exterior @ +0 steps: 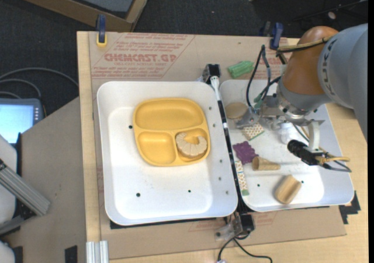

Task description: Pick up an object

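Plainly the tool (284, 120) hangs low over the upper middle of the right bin (333, 191), under the grey arm that enters from the upper right of the frame. I cannot tell whether it is open or closed.

The things to choose from lie to its left and below it:
- a small patterned square (252, 132) just beside it
- a brown disc (235, 110) toward the bin's upper left corner
- a purple lump (244, 152)
- a cone (266, 165)
- a tan cylinder (287, 189) nearer the bottom edge

The square looks like the shortest reach, but it lies flat. The cylinder probably offers a surer hold. To do this well, centre over one thing alone, clear of its neighbours, descend straight, and close across its narrow side.
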Motion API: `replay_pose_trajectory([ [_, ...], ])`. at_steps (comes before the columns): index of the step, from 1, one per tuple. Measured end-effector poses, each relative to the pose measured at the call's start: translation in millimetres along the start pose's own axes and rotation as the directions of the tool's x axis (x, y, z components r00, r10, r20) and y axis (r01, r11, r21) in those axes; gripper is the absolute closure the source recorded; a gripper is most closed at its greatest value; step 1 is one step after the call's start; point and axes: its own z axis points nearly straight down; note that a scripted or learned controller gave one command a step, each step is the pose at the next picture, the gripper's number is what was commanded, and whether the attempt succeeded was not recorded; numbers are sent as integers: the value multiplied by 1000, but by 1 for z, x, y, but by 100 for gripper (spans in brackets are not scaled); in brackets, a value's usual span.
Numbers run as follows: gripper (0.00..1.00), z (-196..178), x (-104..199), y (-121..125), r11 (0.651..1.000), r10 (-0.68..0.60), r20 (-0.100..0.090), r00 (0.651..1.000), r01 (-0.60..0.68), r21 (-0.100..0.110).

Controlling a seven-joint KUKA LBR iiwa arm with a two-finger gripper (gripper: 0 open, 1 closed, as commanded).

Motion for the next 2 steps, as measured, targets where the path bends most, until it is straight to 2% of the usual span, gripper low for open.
replay_pose_trajectory([
  [1,100,-20,-1,4,1000,-1,5,1000,1,-14],
  [2,0,-19,-1,3,1000,-1,4,1000,1,-12],
])
